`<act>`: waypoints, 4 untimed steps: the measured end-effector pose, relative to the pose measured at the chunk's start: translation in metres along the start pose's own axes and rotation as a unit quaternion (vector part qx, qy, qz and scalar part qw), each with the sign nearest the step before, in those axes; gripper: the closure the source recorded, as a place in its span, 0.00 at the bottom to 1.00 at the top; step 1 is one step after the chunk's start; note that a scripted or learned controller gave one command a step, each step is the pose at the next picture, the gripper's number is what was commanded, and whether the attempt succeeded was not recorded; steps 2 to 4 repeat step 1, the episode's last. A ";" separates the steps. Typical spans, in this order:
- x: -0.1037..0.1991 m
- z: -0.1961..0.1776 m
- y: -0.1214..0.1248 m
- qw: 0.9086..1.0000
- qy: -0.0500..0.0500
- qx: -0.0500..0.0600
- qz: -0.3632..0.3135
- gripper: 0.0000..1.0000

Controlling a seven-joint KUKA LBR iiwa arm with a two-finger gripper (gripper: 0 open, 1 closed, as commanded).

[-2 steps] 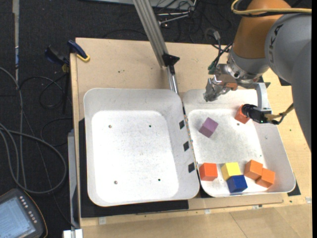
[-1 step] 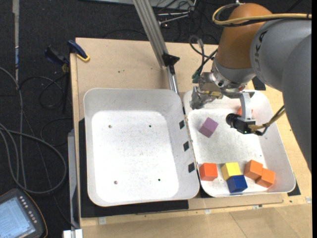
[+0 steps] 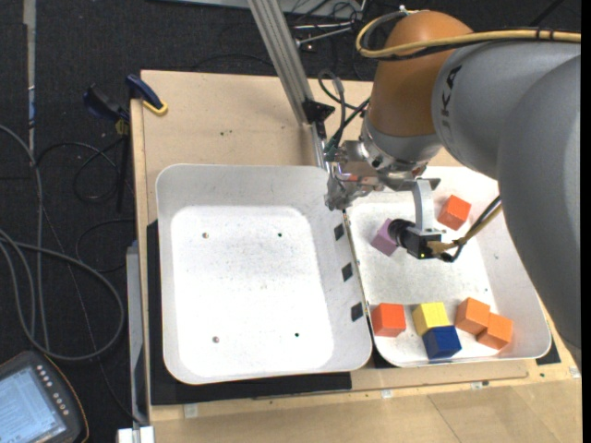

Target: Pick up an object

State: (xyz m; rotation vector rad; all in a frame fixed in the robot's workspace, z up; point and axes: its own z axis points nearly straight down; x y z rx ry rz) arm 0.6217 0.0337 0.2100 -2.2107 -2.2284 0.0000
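The tool hangs over the right bin near a purple block

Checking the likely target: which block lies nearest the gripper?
The purple block, the only one of that colour, lying close beside the gripper.

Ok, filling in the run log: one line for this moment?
end effector at left wall of right bin | no block seen held | purple block in bin, nearby

Robotics lab, plainly: plywood bench bearing a white bin left of the gripper and a second bin right of it, loose cables on dark carpet far to its left, teach pendant nearer, aluminium strut beyond.
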 end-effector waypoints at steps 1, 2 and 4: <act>0.046 -0.014 -0.011 1.000 0.000 -0.002 0.000 1.00; 0.046 -0.014 -0.011 1.000 0.000 -0.002 0.000 1.00; 0.046 -0.014 -0.011 1.000 0.000 -0.002 0.000 1.00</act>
